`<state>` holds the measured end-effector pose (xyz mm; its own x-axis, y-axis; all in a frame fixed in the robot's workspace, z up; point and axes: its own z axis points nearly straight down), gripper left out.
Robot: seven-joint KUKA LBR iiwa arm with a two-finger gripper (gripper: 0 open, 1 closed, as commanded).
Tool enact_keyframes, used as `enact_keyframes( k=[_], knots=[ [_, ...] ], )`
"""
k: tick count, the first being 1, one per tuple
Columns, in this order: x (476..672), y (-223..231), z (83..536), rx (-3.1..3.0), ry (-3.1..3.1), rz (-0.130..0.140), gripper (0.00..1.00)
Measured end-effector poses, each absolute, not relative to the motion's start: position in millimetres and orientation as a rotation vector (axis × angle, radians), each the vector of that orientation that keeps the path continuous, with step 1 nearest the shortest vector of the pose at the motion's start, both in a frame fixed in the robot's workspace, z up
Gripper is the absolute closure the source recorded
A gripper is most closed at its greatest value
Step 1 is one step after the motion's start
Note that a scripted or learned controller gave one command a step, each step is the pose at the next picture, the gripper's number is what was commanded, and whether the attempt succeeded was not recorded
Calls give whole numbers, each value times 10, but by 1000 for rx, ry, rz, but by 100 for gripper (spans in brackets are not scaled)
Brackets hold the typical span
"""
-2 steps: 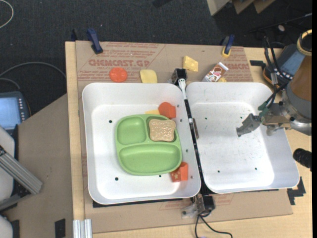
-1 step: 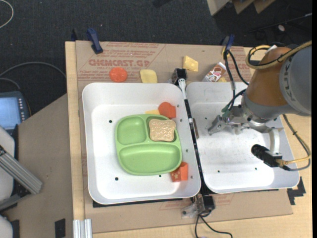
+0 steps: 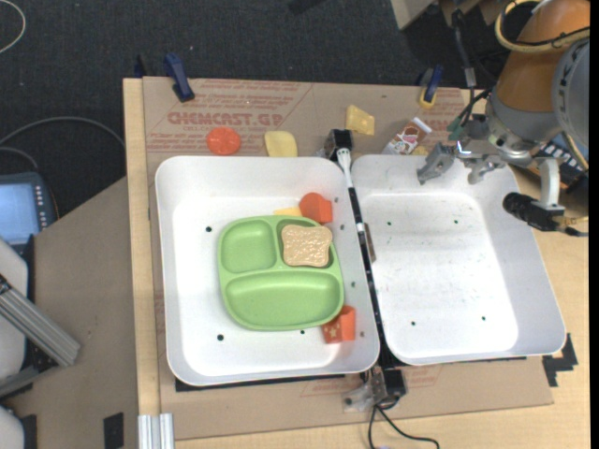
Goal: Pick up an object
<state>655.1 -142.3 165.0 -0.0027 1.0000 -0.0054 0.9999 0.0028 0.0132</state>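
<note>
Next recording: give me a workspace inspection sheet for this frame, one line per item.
Surface: cardboard sheet on the bench, bearing the left bin and the right bin side by side.
Job's things: green divided plate in the left bin, toast slice in its upper right compartment; orange piece beside the plate's top edge; orange block at its lower right corner.
Clutter: on the cardboard behind the bins, orange disc, two yellow pieces, small wrapper.
Grippers: claw above the right bin's far edge, nothing seen between its fingers.
Cables: black cable at the front edge.
Surroundings: dark floor; blue clamps on the cardboard's far edge.
</note>
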Motion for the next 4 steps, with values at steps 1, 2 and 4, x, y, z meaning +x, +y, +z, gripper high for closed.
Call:
enact_keyframes(
  k=[1,2,4],
  knots=[
    [5320,-1800,975,2239,2221,-12,0],
    [5820,-2081,1257,2215,2218,3,0],
    [5635,-1000,851,2208,2229,10,0]
  ],
)
